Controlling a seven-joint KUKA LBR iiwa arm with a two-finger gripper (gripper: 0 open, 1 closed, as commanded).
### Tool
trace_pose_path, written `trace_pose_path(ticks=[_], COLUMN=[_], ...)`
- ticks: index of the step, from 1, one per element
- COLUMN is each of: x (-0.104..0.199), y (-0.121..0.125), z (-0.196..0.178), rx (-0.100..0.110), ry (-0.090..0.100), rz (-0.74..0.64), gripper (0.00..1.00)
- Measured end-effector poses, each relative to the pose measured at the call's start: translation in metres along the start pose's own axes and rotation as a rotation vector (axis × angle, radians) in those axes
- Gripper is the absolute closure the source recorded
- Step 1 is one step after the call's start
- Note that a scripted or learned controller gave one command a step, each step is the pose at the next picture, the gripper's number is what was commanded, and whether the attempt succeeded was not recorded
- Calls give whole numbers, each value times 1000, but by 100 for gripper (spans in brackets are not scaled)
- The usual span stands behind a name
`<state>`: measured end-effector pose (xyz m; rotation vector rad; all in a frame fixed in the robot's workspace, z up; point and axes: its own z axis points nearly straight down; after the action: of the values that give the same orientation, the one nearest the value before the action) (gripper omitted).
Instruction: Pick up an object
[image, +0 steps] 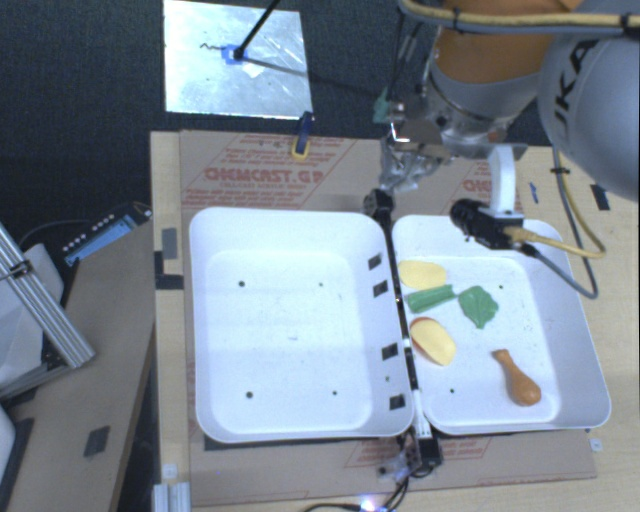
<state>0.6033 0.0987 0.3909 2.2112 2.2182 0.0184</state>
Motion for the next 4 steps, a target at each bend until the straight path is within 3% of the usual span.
trace_pose_path(ticks=[2,4], x=[65,122], y=[11,2], z=[-64,-109], rx=[9,12], ry=[1,1], rz=[-3,-2], gripper=[100,100])
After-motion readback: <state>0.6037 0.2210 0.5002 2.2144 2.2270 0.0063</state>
